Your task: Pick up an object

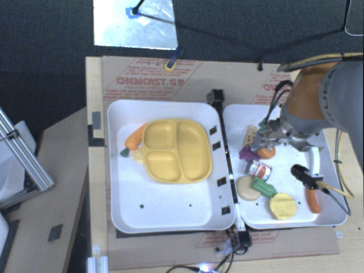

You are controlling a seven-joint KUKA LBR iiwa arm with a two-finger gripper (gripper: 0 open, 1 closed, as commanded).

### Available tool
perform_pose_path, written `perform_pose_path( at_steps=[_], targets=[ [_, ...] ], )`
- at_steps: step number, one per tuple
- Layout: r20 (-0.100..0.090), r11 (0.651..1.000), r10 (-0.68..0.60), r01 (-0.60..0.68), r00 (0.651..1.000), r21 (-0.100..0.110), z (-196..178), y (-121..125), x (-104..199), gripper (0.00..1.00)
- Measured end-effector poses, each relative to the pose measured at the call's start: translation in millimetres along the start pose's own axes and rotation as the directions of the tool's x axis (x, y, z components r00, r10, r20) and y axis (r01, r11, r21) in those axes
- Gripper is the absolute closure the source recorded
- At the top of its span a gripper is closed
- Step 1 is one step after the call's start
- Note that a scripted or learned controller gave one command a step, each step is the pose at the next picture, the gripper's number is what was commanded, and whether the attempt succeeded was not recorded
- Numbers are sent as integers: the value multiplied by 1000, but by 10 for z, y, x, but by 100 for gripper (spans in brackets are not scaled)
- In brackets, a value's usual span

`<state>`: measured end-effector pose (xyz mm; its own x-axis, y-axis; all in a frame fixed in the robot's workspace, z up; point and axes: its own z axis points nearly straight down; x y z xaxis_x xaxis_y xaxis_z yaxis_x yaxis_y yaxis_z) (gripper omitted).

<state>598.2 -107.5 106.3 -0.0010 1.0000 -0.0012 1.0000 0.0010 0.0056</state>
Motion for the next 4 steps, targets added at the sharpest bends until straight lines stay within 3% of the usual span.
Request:
perform_pose_path(
  at_steps=[2, 4],
  targets=[
    [0, 1000, -3, 3, 1000, -2, -1173, 104, 24, 100],
    [-3, 1000, -9, 9, 1000, 4, -1319, -54, 1029, 100]
  ],
)
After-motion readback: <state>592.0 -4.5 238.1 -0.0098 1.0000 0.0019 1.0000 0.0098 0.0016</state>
